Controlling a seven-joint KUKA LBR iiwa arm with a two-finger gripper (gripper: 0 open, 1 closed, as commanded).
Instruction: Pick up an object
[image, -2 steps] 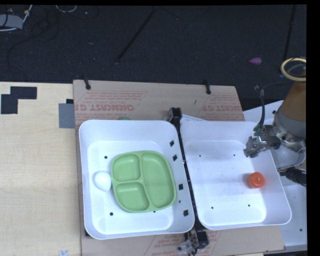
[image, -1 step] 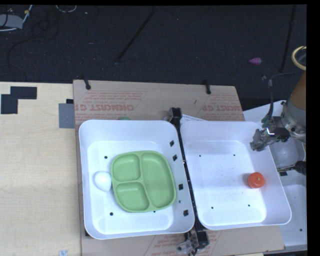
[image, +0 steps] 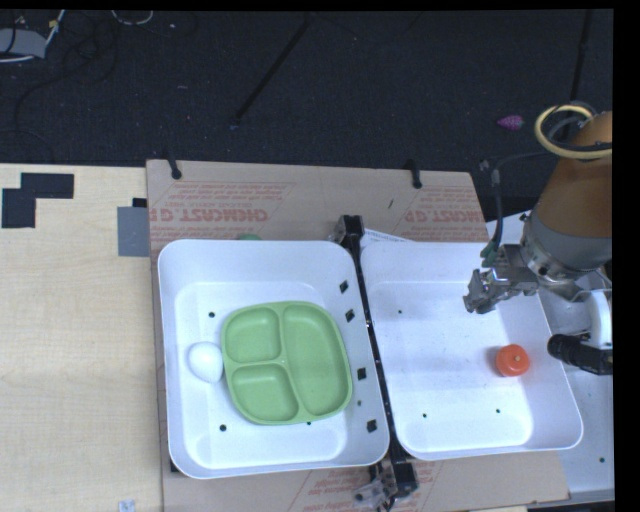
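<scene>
Here, the small orange round object (image: 512, 360) lies on the floor of the right-hand shallow white bin (image: 440, 400), toward its right side; it looks roughly round from above, so no long axis or pointing direction can be made out. The dark metal end effector (image: 485, 295) hangs over the same bin's upper right part, up and to the left of the orange object and apart from it. In the left-hand shallow white bin (image: 190, 270) sits a light green three-compartment plastic tray (image: 285, 362), with a small white egg-shaped object (image: 205, 361) touching its left edge.
</scene>
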